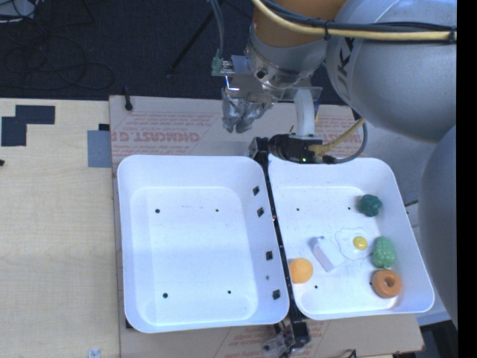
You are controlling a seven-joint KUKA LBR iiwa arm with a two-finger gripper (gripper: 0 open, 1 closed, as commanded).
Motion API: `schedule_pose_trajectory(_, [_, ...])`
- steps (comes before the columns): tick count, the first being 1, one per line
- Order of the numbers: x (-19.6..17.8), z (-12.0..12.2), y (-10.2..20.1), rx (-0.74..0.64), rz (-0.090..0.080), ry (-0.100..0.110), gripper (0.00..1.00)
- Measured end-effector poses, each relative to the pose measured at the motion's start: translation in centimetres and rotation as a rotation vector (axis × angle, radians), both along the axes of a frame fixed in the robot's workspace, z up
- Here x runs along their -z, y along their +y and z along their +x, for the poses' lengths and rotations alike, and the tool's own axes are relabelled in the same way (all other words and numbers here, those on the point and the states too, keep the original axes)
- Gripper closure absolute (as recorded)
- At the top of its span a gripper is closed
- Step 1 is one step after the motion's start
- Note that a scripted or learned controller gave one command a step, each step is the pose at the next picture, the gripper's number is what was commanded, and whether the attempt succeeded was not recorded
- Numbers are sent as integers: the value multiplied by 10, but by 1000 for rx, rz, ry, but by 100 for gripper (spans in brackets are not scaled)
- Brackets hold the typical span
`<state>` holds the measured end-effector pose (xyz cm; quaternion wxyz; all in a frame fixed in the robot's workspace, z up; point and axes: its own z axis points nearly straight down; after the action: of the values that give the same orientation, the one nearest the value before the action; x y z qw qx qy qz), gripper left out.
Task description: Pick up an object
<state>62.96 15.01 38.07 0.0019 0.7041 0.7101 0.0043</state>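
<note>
Fingers' spread can't tell, blurred, gripper (240, 118) up past bins' far edge, nothing seen in it, toys well below-right in right bin (406, 200): orange ball (300, 271), egg (353, 242), donut (387, 283), 2 green bits.

White bins (190, 177); orange ball (301, 271), yellow-yolked white egg (353, 243), brown donut (387, 283), green broccoli (384, 252).

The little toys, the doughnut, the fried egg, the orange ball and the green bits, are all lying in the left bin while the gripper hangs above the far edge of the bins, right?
Not quite: the camera view shows them in the right bin. The doughnut, fried egg, orange ball and green bits all lie there, while the gripper hangs above the far edge of the bins.
</note>
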Motion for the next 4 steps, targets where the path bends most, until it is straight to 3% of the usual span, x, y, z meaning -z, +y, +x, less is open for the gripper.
schedule_pose_trajectory(1, [57,-81,19,6,-5,20,100])
schedule_pose_trajectory(2, [79,-83,22,7,-5,15,100])
schedule_pose_trajectory(3, [70,-100,68,4,-4,12,100])
schedule_pose_trajectory(4, [101,-90,93,6,-6,15,100])
